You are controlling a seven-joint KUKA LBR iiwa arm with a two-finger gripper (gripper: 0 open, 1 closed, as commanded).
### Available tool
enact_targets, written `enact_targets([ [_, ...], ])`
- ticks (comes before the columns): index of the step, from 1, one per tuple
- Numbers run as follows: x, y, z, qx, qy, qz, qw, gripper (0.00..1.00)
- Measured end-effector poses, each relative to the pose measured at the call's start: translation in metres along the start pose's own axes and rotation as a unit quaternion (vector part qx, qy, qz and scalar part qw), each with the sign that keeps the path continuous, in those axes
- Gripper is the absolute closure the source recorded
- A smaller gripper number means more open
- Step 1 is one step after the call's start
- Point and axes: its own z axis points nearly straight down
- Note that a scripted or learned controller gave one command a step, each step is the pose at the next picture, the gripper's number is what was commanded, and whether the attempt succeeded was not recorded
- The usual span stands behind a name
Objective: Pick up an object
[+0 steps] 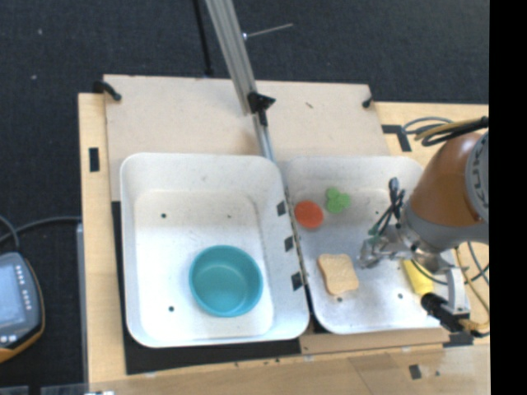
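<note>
A teal bowl [226,281] is seen standing upright in the left bin [148,179], toward its near side. In the right bin [362,323], an orange-red round piece [309,214] lies near the dividing wall, with a green lumpy piece [336,200] just beside it, farther back. A tan slice of toast [338,273] is laid flat nearer the front. The gripper [372,252] is lowered into the right bin, just right of the toast; whether it is spread or pressed together cannot be told, and nothing is seen pinched. A yellow object [417,277] is partly hidden beneath the arm [449,192].
</note>
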Motion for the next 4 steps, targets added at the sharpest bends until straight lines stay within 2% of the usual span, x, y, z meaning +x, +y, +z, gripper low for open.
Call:
enact_targets([
  [1, -0.004, -0.005, -0.061, -0.001, -0.001, -0.003, 1.0000, 1.00],
  [2, -0.006, 0.005, -0.123, -0.001, -0.001, -0.005, 1.0000, 1.00],
  [3, -0.007, 0.006, -0.142, 0.002, 0.000, -0.005, 1.0000, 1.00],
  [4, 0.038, 0.013, -0.130, 0.002, 0.000, -0.004, 1.0000, 1.00],
])
